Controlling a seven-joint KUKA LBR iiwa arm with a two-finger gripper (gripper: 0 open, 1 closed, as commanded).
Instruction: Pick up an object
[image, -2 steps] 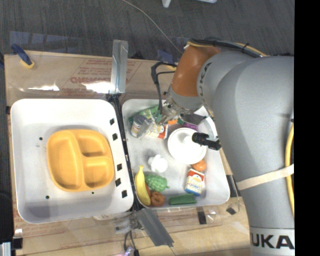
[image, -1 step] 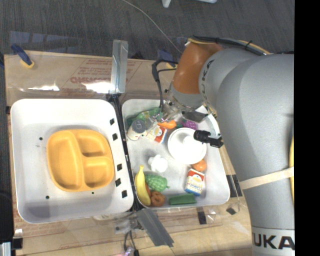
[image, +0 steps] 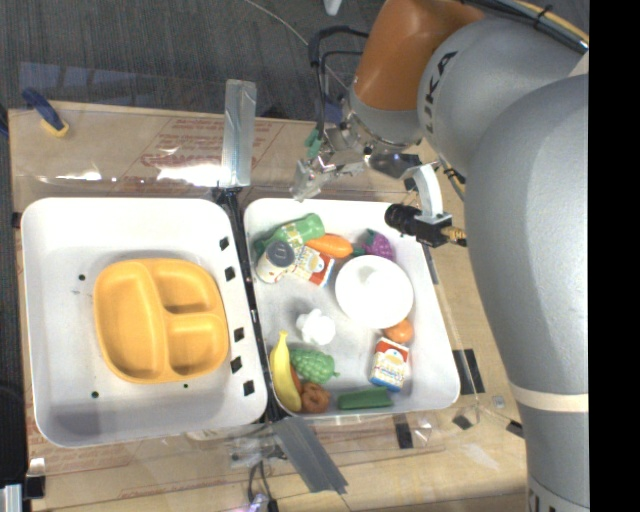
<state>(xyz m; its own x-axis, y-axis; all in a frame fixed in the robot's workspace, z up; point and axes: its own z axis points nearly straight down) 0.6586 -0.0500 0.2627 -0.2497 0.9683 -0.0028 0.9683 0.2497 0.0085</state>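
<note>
My gripper hangs over the far rim of the right bin, near its back left corner, with nothing seen in it. Just below it in the bin lie a green bottle, an orange carrot and a purple piece. A round white bowl sits mid-bin, with a red and white carton to its left. Nearer the front are a white lump, a banana, a knobbly green piece, a green cucumber, an orange and a small juice carton.
The left bin holds a yellow divided tray. Grey tape strips cross the bench behind the bins. The arm's grey body looms over the right side, along the right bin's edge.
</note>
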